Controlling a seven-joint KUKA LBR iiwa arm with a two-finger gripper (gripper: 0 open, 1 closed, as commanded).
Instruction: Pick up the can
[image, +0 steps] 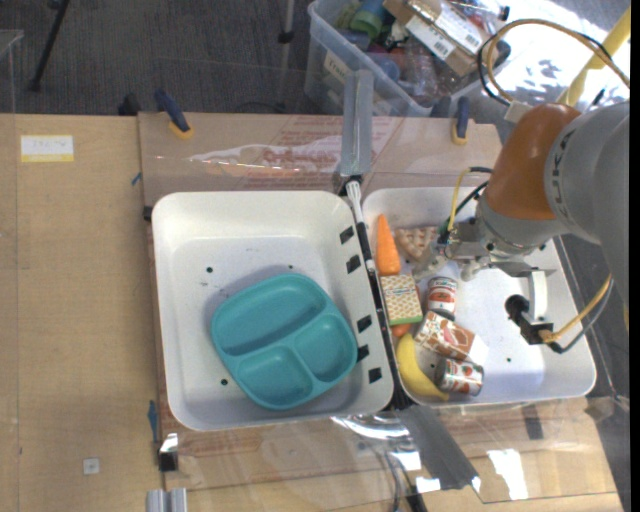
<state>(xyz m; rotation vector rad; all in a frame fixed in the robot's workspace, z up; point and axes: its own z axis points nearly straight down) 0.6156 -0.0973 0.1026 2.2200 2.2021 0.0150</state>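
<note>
A small red and white can (441, 296) stands in the right bin (560, 375), left of the bin's middle. My gripper (458, 256) hangs just above and slightly behind the can, at the end of the grey arm with the orange band (535, 160). I see nothing held in it. A second red and white can-like item (462, 377) lies on its side near the bin's front edge.
Around the can lie a carrot (386, 245), a small yellow box (400, 297), a red carton (446, 337) and a banana (413, 370). A black cable fitting (522, 312) hangs over the bin's right half. The left bin (180, 230) holds a teal divided plate (283, 340).
</note>
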